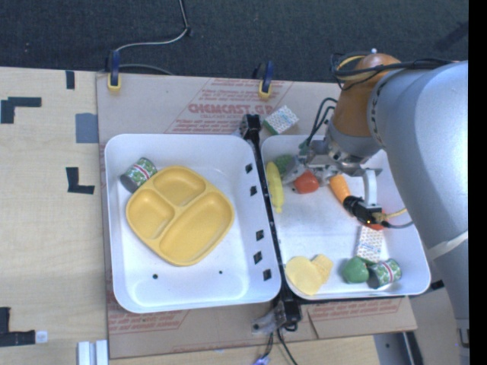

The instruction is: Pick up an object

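A yellow divided plate [179, 214] sits well left of the gripper, a small can [138, 172] touching its upper-left edge, blue clamps [265, 80] beyond.

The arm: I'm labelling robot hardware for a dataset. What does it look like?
The arm is bulky, rounded and grey, with an orange band above the wrist. Black cables loop beside the band. The gripper is a small grey metal assembly.

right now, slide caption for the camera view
Claw low in the right bin by a red toy; yellow tray left.
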### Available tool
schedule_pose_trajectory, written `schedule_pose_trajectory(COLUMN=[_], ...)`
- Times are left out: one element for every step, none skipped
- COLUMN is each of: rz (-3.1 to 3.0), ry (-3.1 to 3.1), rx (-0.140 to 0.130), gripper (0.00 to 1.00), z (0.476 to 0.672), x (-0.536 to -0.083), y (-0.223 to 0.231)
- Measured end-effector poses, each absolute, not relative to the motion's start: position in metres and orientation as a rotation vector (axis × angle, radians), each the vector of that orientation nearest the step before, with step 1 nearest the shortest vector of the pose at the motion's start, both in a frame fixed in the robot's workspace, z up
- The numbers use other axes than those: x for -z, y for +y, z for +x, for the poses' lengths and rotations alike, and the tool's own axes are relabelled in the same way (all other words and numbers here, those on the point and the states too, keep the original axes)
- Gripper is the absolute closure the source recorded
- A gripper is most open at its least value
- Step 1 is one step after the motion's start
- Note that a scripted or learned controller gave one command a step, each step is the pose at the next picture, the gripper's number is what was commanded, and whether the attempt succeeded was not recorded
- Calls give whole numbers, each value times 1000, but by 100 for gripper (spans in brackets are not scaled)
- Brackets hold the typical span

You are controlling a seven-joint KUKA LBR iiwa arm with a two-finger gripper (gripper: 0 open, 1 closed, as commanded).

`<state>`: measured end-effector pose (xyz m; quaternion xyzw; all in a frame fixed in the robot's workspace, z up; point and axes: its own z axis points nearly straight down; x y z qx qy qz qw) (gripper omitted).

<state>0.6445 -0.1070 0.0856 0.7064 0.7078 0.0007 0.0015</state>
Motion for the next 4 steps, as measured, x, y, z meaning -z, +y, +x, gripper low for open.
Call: schedule_pose_trajectory(rz=[2215,2219,2219,2220], ry=[2221,2225,2224,2225], rx=[1,-1,0,2], gripper=[100,100,100,100], z=[645,567,520,484], x=[-96,-185,-266,-272], y=[-107,-54,-14,21])
